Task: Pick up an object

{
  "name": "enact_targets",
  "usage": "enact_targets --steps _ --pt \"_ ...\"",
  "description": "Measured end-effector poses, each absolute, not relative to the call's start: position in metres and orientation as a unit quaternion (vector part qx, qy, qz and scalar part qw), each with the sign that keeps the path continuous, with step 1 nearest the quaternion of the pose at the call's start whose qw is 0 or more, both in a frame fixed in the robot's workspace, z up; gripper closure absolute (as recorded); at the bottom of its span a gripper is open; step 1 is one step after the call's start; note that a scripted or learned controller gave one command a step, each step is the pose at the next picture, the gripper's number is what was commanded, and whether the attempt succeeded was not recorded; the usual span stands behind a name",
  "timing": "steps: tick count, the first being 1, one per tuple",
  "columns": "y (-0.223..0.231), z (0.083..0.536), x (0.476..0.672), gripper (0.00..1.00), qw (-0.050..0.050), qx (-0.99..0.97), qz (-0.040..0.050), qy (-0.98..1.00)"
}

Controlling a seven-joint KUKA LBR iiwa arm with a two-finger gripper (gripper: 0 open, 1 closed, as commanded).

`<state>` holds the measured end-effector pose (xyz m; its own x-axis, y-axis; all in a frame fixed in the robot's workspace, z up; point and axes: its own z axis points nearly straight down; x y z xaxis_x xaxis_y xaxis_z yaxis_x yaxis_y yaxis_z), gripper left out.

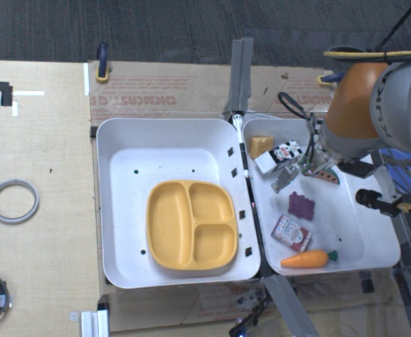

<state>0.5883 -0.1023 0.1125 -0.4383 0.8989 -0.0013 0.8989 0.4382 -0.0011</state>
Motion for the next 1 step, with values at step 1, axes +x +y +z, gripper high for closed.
enact_targets --steps 1 --pt "-0.1074 0.0929 0.5297 0.00 0.002 0.473 0.0000 0.881"
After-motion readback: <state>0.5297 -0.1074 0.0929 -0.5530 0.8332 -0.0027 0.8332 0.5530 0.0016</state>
